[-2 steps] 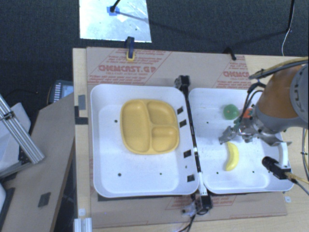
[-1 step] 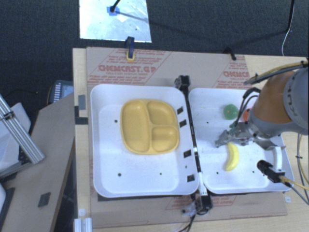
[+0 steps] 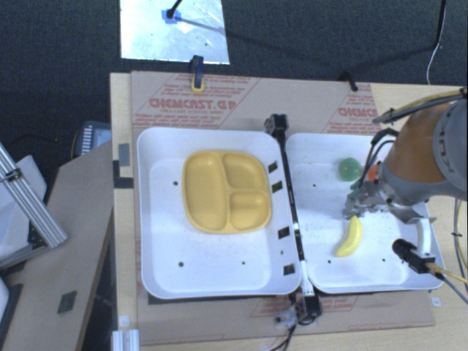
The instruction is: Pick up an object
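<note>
Two white bins [image 3: 219,287] are sitting on a worktop; the jaws [image 3: 356,205] are hovering at a banana's [image 3: 350,238] top end (grip state unclear), nothing lifted yet.

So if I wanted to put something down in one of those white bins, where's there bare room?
Left bin: a wide bare strip runs along the front, below the yellow divided plate, and narrower margins flank it. Right bin: the patch left of the banana, by the divider, is free. It is crowded at the right, where the gripper, green ball and banana cluster.
</note>
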`<state>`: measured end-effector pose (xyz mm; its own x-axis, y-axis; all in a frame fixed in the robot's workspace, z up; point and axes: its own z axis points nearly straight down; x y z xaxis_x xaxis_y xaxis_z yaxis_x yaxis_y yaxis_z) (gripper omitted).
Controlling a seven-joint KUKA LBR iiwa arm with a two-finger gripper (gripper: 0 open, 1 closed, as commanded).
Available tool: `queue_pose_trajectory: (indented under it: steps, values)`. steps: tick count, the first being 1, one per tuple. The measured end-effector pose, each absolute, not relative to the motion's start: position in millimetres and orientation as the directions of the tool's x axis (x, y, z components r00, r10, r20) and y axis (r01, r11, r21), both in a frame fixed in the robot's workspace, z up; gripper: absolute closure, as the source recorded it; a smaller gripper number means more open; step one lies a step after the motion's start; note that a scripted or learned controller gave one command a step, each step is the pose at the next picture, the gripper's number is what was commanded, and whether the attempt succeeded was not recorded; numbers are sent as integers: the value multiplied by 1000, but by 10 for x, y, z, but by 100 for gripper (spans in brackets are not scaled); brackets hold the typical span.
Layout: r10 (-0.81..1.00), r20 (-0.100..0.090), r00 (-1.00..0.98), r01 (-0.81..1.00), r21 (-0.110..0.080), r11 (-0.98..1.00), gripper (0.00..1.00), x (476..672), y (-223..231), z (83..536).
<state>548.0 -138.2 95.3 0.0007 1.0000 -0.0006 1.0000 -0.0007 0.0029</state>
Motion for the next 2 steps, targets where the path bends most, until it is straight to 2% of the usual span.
queue_pose_trajectory:
  steps: [2]
  values:
    - [1000, -2, -4, 1000, 8, 4, 100, 5555, -1491, 2134]
